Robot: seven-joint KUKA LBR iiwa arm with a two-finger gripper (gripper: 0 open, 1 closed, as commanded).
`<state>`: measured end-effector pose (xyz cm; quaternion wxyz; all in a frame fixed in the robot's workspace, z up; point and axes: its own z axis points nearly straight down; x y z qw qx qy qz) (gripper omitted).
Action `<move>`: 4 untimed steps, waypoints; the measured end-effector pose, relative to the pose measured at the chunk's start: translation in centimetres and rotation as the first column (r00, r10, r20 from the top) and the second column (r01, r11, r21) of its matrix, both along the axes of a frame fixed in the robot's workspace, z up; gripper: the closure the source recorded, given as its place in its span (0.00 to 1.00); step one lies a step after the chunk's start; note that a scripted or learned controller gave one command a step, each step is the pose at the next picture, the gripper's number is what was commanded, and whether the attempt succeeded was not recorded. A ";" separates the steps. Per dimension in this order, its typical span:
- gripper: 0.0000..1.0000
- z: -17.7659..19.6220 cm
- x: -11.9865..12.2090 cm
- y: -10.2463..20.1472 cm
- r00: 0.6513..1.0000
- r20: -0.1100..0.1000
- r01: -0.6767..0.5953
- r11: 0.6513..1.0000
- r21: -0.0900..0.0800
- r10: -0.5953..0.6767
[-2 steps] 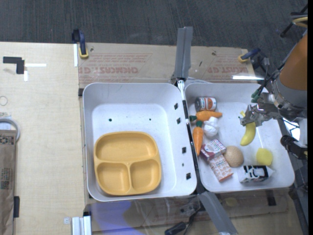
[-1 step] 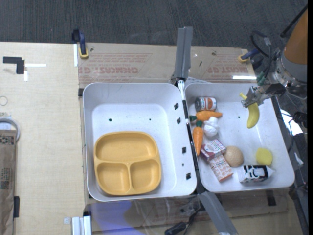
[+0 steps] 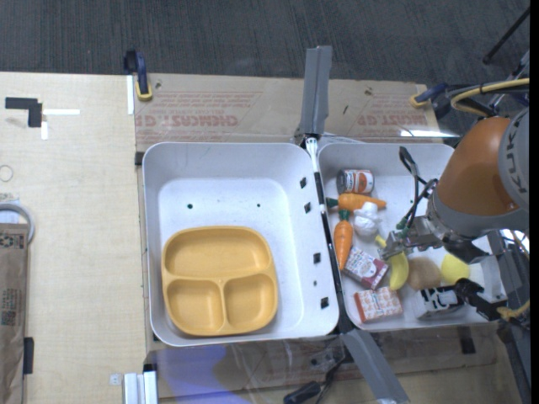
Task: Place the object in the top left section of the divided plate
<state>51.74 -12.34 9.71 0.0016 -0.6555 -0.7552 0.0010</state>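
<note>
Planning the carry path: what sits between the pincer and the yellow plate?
In the camera view, a carrot and the bins' adjoining walls lie between the pincer and plate.

The gripper (image 3: 402, 241) sits low in the right bin (image 3: 383, 147), its fingertips lost among the clutter, so their spacing cannot be judged. The arm (image 3: 480, 179) covers the bin's right side and runs off the right edge. Labels on the can (image 3: 354, 181) and packets (image 3: 377, 305) are too small to read.
</note>
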 end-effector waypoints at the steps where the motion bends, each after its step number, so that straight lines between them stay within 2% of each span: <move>1: 1.00 -0.6 -4.0 -0.4 0.991 0.001 0.135 0.991 -0.001 -0.135; 2: 1.00 9.4 -3.9 4.7 0.922 0.003 0.386 0.922 -0.002 -0.386; 3: 0.00 9.4 -3.9 4.7 0.922 0.003 0.386 0.922 -0.002 -0.386; 4: 1.00 10.2 -3.8 4.6 0.923 0.002 0.385 0.923 -0.004 -0.385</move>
